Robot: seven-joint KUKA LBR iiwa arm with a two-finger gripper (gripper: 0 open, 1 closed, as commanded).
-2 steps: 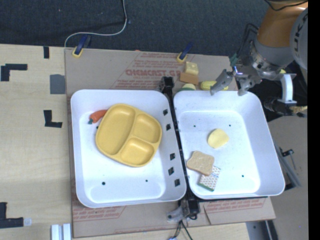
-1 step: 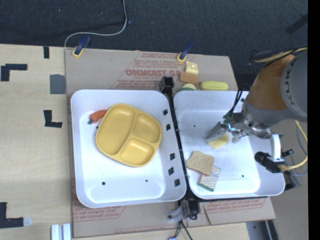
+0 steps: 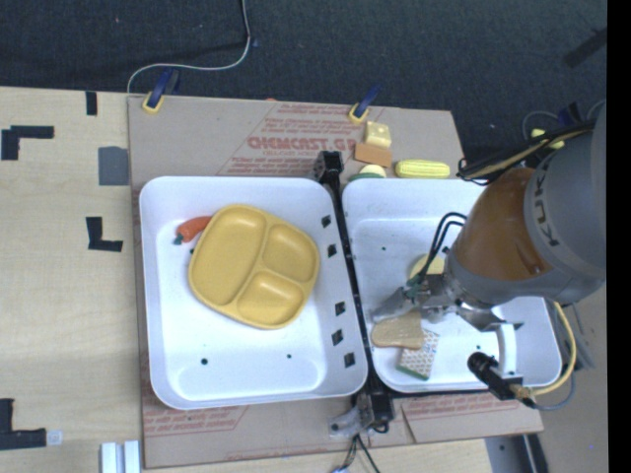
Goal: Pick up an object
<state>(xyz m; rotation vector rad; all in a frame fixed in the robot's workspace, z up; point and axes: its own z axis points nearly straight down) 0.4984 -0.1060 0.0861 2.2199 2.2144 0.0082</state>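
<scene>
Two bins (image 3: 158,294) sit on the bench, and the arm (image 3: 537,230) reaches into the right one.

We see the claw (image 3: 414,299) low over the right bin's floor, just above a tan bread slice (image 3: 397,334); whether it is clenched or released we cannot tell. A green-speckled pad (image 3: 418,360) lies touching the slice, and something yellow (image 3: 430,264) peeks out beside the wrist. In the left bin a yellow tray (image 3: 254,266) rests tilted, with an orange carrot (image 3: 192,228) at its upper left edge. Beyond the bins lie a corn cob (image 3: 422,169) and a tan block (image 3: 374,147).
</scene>
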